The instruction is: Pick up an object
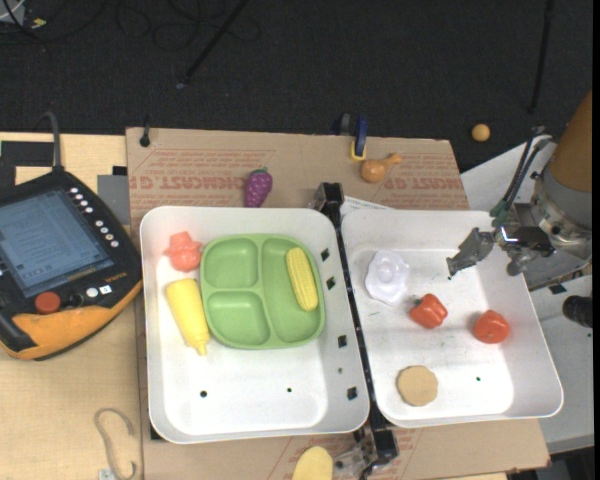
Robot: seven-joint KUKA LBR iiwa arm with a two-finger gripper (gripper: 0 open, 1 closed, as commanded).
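Observation:
My gripper (492, 257) hangs over the upper right part of the right bin (540, 393), fingers open and nothing between them. Below it in that bin lie a red pepper (429, 311) and a second red fruit (491, 326). To the gripper's left is a white crumpled object (387, 276). A tan round biscuit (417, 385) rests near the bin's front. The left bin (240, 408) holds a green divided plate (242, 316) with a corn cob (301, 276) on it, a yellow bottle (188, 313) and a pink toy (183, 252).
A teach pendant (50, 258) sits on the bench at far left. Behind the bins on the cardboard lie purple grapes (258, 186) and an orange gourd (378, 167). A small orange ball (480, 132) lies further back. A yellow fruit (313, 462) rests in front of the bins.

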